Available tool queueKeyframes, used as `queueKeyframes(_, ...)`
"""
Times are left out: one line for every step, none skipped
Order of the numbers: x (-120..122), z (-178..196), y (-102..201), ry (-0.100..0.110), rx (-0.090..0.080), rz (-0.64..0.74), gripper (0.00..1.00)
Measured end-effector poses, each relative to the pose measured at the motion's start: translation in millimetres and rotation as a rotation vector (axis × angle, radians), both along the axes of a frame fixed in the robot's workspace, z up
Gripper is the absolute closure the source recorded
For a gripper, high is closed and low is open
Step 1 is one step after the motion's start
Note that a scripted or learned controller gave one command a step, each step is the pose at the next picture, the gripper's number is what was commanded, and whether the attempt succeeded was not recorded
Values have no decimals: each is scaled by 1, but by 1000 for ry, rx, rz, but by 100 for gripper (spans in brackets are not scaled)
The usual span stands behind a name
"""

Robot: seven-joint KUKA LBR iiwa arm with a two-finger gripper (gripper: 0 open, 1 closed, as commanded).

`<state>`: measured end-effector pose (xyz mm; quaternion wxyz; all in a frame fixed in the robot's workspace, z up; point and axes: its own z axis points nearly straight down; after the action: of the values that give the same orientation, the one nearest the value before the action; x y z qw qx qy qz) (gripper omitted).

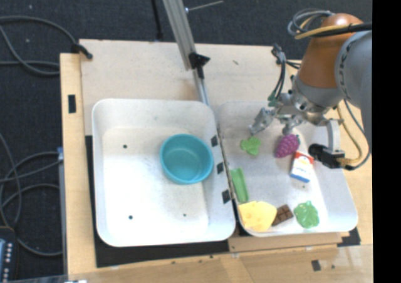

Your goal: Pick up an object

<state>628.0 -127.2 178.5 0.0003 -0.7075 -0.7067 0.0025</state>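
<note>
Camera view, slanted down over bench [125,75] and two white bins. Left bin [113,150]: teal bowl [186,158], upright, near its right wall. Right bin [341,206]: small green piece [250,146] and purple grape bunch [286,144] toward the back, a white carton with orange and blue [302,167] just right of the grapes, a green pod [239,183] along the left wall, then yellow wedge [257,215], brown block [284,214] and green leafy piece [306,213] in a row at the front. Gripper [276,122] above the back of the right bin, fingers spread, nothing between them, one tip close above the green piece, the other just over the grapes.
</note>
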Motion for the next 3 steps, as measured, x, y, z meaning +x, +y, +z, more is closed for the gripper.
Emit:
queueKeyframes(-7,-56,-11,1,0,-1,0)
queueKeyframes(-7,-78,-13,-3,-1,-2,0)
queueKeyframes(-6,-66,-13,-7,1,-5,100)
